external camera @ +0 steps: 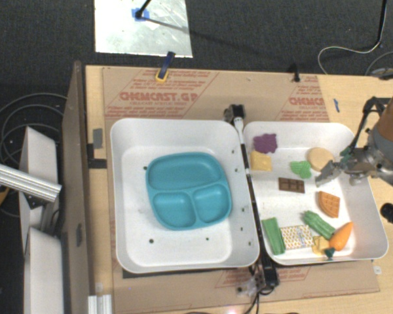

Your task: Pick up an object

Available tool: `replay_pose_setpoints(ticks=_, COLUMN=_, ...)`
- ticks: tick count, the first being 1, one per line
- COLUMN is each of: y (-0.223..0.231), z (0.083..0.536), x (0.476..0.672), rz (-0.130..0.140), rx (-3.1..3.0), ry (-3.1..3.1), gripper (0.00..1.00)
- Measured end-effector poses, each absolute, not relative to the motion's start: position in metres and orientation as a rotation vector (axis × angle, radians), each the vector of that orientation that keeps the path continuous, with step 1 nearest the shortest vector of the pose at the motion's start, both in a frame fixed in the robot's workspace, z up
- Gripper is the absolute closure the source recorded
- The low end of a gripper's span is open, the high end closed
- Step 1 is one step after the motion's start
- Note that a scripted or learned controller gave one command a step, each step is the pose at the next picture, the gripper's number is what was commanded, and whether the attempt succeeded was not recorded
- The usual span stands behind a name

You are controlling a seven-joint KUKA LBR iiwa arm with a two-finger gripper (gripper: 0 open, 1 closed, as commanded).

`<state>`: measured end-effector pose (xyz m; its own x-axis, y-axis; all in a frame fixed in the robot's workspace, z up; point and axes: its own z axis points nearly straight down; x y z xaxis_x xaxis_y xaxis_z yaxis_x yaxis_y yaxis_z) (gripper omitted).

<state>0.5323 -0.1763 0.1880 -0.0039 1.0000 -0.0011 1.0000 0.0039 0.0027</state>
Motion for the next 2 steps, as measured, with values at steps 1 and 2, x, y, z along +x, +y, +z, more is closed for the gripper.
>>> replay_pose_setpoints(ticks=1, y=-0.188, z=0.099, x=0.512, rz=-0.003, rx=2.221, ry=2.221, gripper=0.0)
replay_pose_setpoints(ticks=2, y=-0.187, z=0.114, x=0.515, rz=0.003, rx=2.215, ry=2.221, gripper=1.0)
